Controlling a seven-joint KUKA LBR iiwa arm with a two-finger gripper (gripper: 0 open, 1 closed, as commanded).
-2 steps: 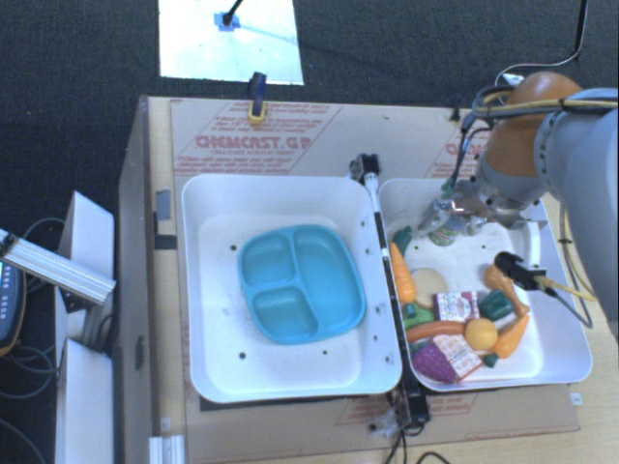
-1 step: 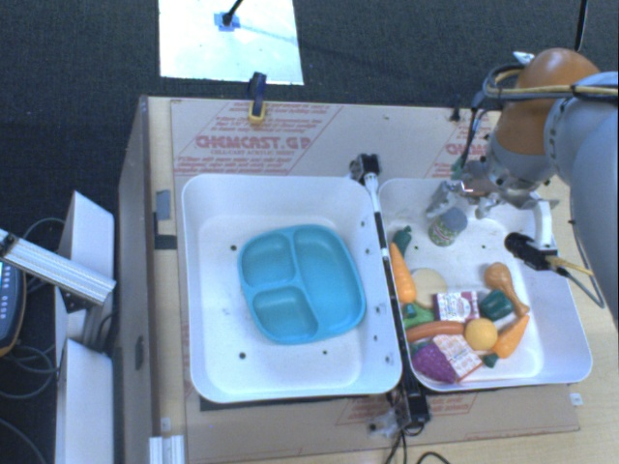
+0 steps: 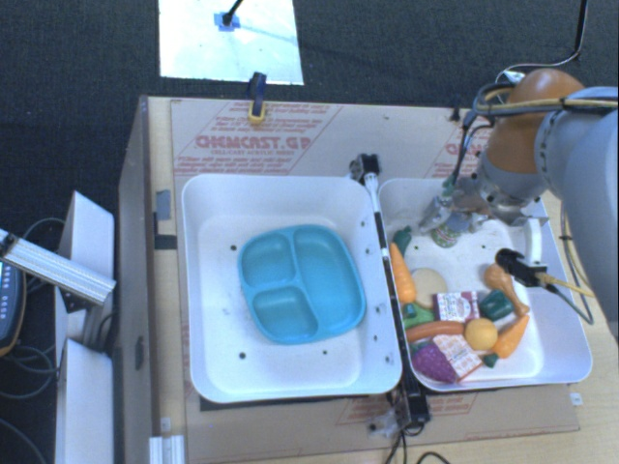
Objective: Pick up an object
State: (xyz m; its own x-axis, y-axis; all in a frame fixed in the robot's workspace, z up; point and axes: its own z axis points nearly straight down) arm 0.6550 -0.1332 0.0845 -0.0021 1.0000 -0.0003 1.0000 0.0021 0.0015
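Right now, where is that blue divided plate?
In the camera view, the blue divided plate lies flat in the middle of the left bin, across the divider from the toy food piled in the right bin.

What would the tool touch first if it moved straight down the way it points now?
Probably the bare white floor at the back of the right bin: the tool hangs over an open patch there. The toy food lies nearer the front. Depth is unclear.

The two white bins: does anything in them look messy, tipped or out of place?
Nothing looks spilled or broken. The blue tray lies flat but turned askew in the left bin. The toy food is jumbled in the right bin's front half, with one carrot beside the divider.
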